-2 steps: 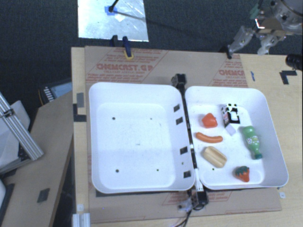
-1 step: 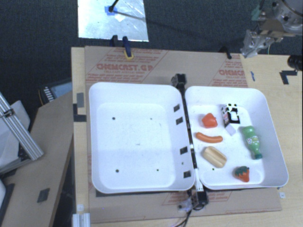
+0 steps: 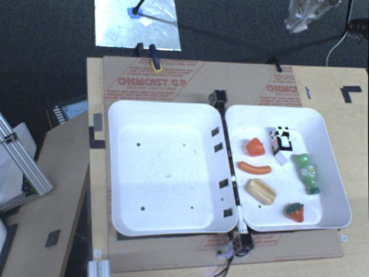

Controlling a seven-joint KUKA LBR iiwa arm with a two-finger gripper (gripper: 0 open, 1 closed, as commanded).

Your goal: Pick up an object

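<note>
Above the bench's far right corner, the gripper [image 3: 301, 15] looks blurred, fingers unreadable; descend squarely over the sausage [image 3: 254, 168].

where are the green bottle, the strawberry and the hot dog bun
green bottle [image 3: 307, 173], camera view, on its body
strawberry [image 3: 295, 212], camera view, on its red flesh
hot dog bun [image 3: 261, 191], camera view, on its top
</note>
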